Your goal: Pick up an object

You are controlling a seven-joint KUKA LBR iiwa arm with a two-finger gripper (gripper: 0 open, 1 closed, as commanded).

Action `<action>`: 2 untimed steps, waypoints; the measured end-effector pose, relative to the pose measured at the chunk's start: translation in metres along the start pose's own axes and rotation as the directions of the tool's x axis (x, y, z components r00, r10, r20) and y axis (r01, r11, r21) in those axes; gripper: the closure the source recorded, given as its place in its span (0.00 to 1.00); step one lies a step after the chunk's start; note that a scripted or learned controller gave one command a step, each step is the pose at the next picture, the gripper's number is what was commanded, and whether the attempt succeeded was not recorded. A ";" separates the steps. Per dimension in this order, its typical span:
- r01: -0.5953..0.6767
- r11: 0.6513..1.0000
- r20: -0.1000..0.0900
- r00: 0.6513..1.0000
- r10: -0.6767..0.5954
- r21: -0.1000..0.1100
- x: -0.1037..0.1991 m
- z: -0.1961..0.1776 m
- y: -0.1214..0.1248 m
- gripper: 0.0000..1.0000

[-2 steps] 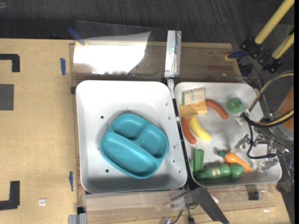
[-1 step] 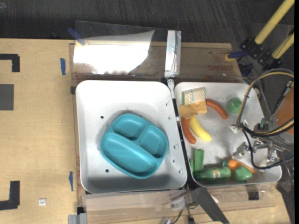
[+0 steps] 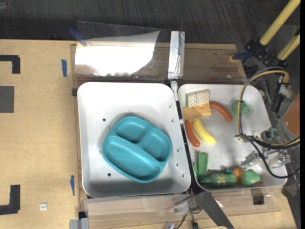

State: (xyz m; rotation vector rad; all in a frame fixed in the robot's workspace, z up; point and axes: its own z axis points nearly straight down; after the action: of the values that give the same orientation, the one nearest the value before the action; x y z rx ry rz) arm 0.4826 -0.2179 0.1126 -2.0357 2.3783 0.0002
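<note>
The right bin (image 3: 224,142) holds several toy foods. A checkered waffle (image 3: 198,98) and an orange wedge (image 3: 197,111) lie at its far left. An orange sausage (image 3: 220,110) and a green piece (image 3: 240,108) lie further right. Near the middle are a yellow banana (image 3: 204,131) and a red sausage (image 3: 192,133). Along the near wall lie a green stick (image 3: 203,163), a green bottle (image 3: 217,178) and a round green fruit (image 3: 251,177). My gripper (image 3: 265,160) hangs over the bin's near right corner, just above the green fruit. It is open, with nothing between its fingers.
The left bin (image 3: 90,104) bears a teal divided plate (image 3: 137,148). Black and yellow cables (image 3: 252,140) loop over the right bin's right side. A clear plastic sheet (image 3: 119,56) stands behind the bins. Yellow bars (image 3: 281,18) cross the far right corner.
</note>
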 end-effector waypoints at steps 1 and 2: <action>0.253 0.968 0.007 0.968 -0.253 -0.001 -0.005 0.014 0.000 0.00; 0.247 0.969 -0.003 0.969 -0.247 0.004 -0.081 0.024 -0.053 0.00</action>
State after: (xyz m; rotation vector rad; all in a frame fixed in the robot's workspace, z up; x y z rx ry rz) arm 0.5477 -0.1459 0.0892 -2.3149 2.1064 -0.0096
